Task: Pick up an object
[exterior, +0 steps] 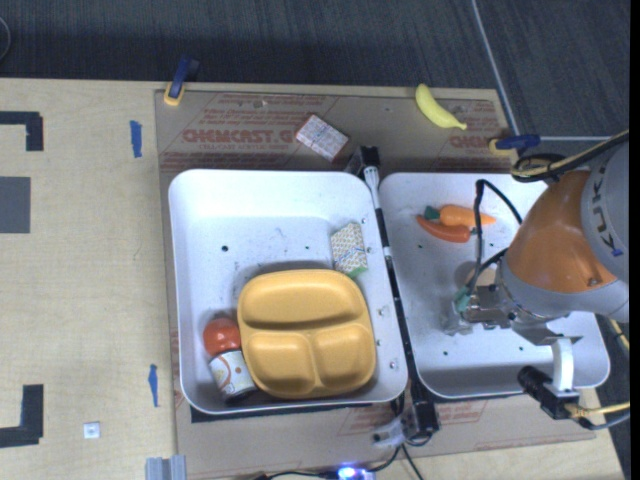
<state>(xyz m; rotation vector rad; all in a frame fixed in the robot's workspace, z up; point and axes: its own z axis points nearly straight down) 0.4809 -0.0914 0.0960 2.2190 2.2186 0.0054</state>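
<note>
Overhead, two white bins (190,268) on cardboard-lined bench (80,268) — dark carpet (300,18) beyond.

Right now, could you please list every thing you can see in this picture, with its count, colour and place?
bins: 2, white, side by side on bench
tray: 1, yellow, left bin
can: 1, red and white, left bin, beside tray
packet: 1, pale patterned, left bin, above tray
carrot: 1, orange, right bin, far end
banana: 1, yellow, on cardboard behind right bin
box: 1, pale, on cardboard behind left bin
arm: 1, grey and orange, over right bin
claw: 1, dark, low in right bin
</note>
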